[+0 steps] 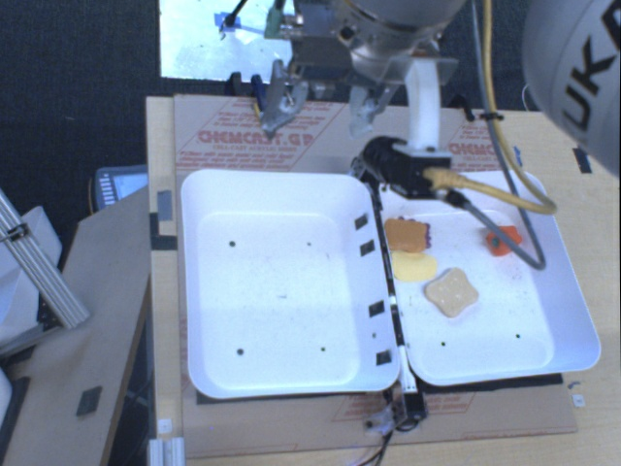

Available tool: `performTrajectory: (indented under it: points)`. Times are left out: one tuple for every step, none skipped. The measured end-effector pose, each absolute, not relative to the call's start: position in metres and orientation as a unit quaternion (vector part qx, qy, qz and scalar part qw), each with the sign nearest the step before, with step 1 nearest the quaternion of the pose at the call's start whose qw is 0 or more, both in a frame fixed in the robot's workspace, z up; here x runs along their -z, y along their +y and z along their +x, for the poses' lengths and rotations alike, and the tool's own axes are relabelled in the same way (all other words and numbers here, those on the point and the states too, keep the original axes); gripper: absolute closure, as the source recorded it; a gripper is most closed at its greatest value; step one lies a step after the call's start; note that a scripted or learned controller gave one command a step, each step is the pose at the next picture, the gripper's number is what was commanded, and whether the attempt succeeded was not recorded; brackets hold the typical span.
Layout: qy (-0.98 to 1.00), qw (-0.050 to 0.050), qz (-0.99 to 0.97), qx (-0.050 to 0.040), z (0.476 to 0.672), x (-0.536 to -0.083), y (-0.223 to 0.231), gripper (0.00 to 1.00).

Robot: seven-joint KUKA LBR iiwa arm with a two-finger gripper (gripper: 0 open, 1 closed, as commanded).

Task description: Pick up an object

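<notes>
Nearest the camera, the left bin (281, 280) holds no object that I can make out; its floor shows a few small dark dots and faint marks. The right bin (543, 348) adjoins it along a seam fitted with dark clips. In the right bin, near its left wall, a pale toast-like piece (451, 292) lies closest to the front; just behind it sits a yellow slice (415, 268), which touches or slightly underlies a tan square piece (408, 235) with a purple edge. Well apart from these, toward the right wall, lies a small orange piece (501, 241), partly crossed by a grey cable (519, 250). A black fitting (398, 168) with a yellow cable (495, 194) sits over the rear left corner of the right bin. Farthest back, the gripper (325, 105) hangs above the bench behind the bins' rear edges, its two fingers spread apart with nothing between them. Judgement: the task stands at the approach step, and no pick has been secured. The candidate objects all lie in the right bin. The next move calls for carrying the spread fingers forward over that bin, choosing one piece and descending squarely onto it. The toast-like piece stands clear of its neighbours and looks the easier target; the yellow slice appears thin and flat, likely hard to pinch; the cables near the orange piece may obstruct.
</notes>
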State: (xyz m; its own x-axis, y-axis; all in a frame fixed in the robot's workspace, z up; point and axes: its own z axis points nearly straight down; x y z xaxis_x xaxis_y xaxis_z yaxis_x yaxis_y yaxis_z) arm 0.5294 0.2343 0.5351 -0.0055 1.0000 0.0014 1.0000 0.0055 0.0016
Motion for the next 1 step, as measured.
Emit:
performTrajectory:
  points:
    - [0.709, 0.000, 0.705, -0.0010, 0.5294, -0.5351, 0.2343, 0.00]
